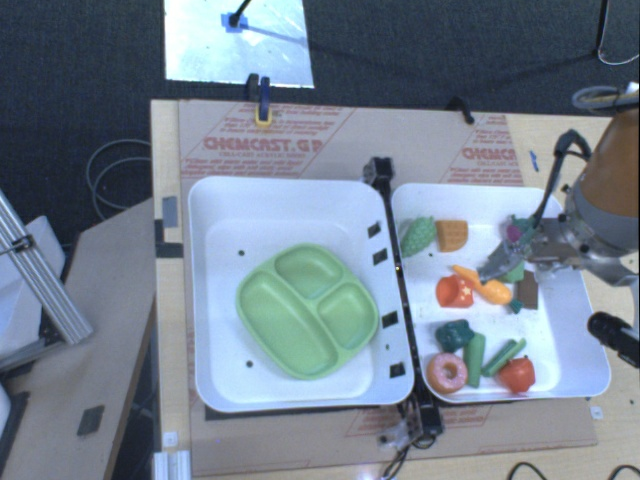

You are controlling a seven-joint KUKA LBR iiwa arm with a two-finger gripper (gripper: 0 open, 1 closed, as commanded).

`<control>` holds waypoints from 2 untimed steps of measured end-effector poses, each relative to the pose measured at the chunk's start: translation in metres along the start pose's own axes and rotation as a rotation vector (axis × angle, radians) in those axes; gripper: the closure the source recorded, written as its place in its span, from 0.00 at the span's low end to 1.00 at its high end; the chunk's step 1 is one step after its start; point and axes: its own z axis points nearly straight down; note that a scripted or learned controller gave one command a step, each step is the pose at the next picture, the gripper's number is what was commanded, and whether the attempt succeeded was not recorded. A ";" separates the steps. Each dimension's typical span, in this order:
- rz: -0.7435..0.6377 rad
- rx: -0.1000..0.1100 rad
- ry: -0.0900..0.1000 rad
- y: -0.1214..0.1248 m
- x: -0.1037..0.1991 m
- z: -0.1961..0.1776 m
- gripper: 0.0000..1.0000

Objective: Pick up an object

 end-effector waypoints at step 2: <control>0.002 0.005 0.001 -0.005 -0.002 0.088 0.00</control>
